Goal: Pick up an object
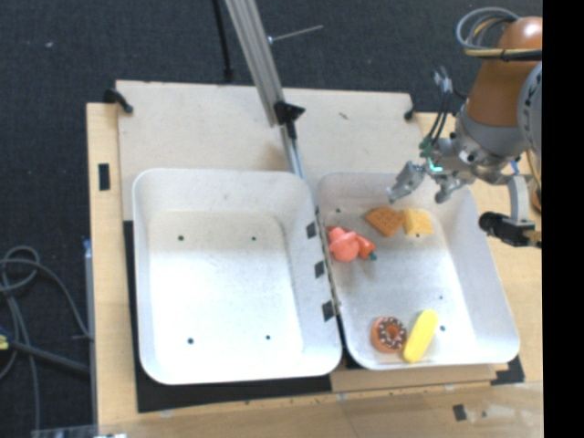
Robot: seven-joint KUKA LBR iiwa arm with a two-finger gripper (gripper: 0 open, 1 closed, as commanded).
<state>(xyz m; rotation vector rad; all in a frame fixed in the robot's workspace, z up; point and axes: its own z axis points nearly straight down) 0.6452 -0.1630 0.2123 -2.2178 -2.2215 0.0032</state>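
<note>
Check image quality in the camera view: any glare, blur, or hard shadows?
Camera view: light is soft and even, with only faint shadows under the toys; the left bin looks bright but keeps its speckle; the gripper is a little blurred, the yellow toy fairly sharp.

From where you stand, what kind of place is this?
Probably a robot test lab: a workbench with two white bins, toy food like a yellow banana, and the arm's tool above them.

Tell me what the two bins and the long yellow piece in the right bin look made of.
Two shallow white bins: likely thin moulded plastic, matte and faintly speckled, with rounded corners and soft rims. Long yellow rounded piece: probably smooth plastic or rubber toy food, uniform saturated colour with slight sheen; the view leaves that open.
</note>
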